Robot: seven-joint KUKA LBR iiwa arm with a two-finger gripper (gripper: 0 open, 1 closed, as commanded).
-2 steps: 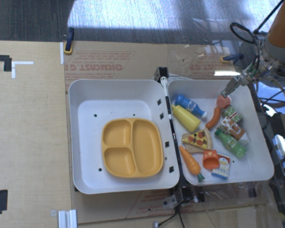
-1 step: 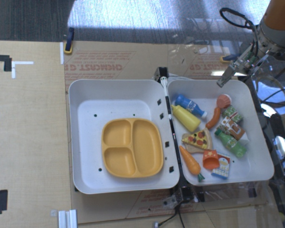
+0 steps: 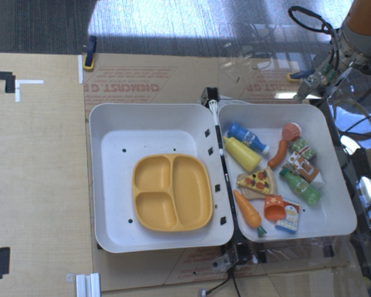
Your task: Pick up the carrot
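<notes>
1. Two shallow white plastic bins sit side by side on the light wooden table (image 3: 37, 197): the left bin (image 3: 108, 166) and the right bin (image 3: 334, 184), their inner rims touching.
2. Grey arm with orange band (image 3: 363, 11) at upper right corner, above the table behind the right bin. Its gripper (image 3: 318, 79) hangs over the table just beyond that bin's far rim; state of the jaws: cannot tell, too cluttered with cables.
3. Yellow three-compartment plastic plate (image 3: 172, 192) lies flat in the middle of the left bin.
4. Right bin contents, larger first: yellow squeeze bottle (image 3: 242, 153); blue bottle (image 3: 247, 137) just behind it; green bottle (image 3: 301, 187) toward the right wall; pizza-slice toy (image 3: 258, 183) at centre; red-orange sausage toy (image 3: 280, 150).
5. Orange toy carrot with green tip (image 3: 248, 211) lies in the right bin near its front left corner, close to the left wall, just in front of the pizza slice, well apart from the gripper.
</notes>
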